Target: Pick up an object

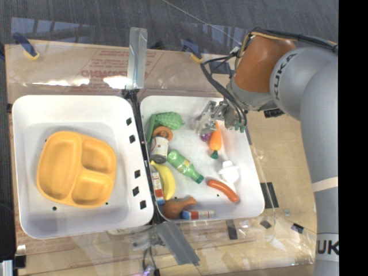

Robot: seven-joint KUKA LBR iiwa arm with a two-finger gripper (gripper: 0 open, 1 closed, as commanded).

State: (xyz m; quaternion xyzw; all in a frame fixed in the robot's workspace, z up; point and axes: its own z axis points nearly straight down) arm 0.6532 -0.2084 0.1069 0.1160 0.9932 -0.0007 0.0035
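My gripper (215, 118) hangs low over the back right part of the right bin (247, 154). Just below it lie an orange carrot (215, 141) and a small purple item (205, 135), partly hidden by the gripper. I cannot make out anything held in it. Other toys in this bin are a green leafy piece (167, 119), a small can (159, 148), a green bottle (185, 167), a banana (167, 180), a white piece (228, 171), a red sausage (223, 190), a brown drumstick (175, 206) and a small tube (198, 214).
The left bin (23, 119) holds a yellow divided plate (76, 168). A black divider (138, 148) runs between the two bins. The grey arm with its orange band (261, 62) reaches in from the right above the bin's far corner.
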